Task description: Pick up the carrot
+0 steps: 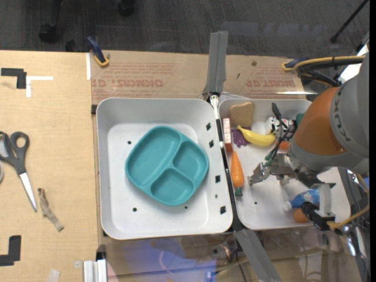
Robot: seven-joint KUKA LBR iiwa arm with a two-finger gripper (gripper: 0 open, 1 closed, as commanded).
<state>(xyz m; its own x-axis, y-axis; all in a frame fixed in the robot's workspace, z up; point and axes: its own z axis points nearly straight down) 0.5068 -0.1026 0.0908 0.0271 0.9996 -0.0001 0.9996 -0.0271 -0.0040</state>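
Evidently the task is at an early stage: the carrot (236, 170) lies on the floor of the right bin (258, 219), close against that bin's left wall, its length running roughly along the wall, and nothing is gripping it. The tool (258, 174) hangs over the middle of the right bin, just to the right of the carrot and apart from it, with its metal tips pointing toward the carrot. Whether those tips are spread or pressed together I cannot tell from this slanted view; nothing shows between them.

Above the carrot, in the far part of the same bin, sit a banana (257, 136), a purple item (238, 137) and a tan block (242, 113) that looks like a slice of bread. Near the bin's front right corner lies a blue and white bottle-like thing (305, 199), partly hidden by the arm. The left bin (111, 204) holds a teal divided plate (167, 165). On the table to the left lie scissors (17, 157).

What is left, as I judge it, is nearly everything: bringing the tool across onto the carrot, closing on it and lifting it clear. The carrot's place hard by the wall may leave little room on that side for a grip.
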